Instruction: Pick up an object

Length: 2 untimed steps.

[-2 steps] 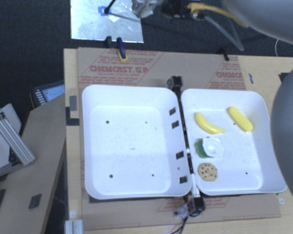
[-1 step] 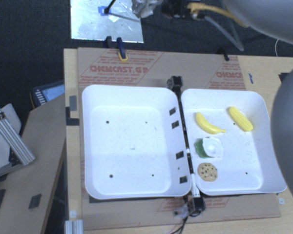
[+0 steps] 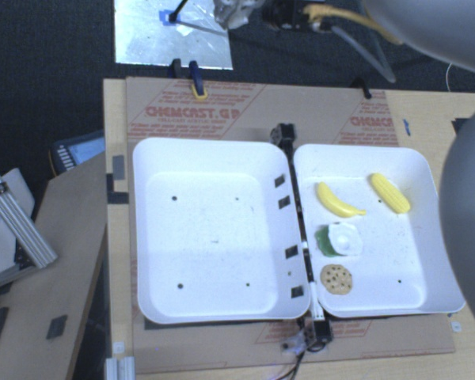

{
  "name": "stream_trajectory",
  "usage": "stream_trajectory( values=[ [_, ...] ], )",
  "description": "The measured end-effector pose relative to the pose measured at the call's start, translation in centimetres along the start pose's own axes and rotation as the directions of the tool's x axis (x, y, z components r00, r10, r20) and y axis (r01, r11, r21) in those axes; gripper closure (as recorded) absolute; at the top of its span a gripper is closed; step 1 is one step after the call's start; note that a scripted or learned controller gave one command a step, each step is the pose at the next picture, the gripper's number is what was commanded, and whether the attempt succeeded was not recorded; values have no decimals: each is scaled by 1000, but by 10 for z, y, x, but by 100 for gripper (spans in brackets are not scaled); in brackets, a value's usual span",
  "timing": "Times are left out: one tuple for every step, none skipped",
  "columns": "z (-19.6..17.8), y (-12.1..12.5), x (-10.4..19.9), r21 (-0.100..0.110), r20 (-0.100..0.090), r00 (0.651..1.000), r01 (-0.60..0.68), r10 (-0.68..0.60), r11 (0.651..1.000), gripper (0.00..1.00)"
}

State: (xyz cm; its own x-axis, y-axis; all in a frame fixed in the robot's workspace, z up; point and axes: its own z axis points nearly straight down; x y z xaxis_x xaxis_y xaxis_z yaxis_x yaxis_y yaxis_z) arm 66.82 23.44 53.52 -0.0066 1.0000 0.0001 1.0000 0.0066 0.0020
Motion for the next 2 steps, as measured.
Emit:
stream_trajectory(
  values=[
    [0,0,0,0,0,1000,0,0,1000,100],
    [0,0,0,0,0,1000,0,0,1000,100]
  ],
)
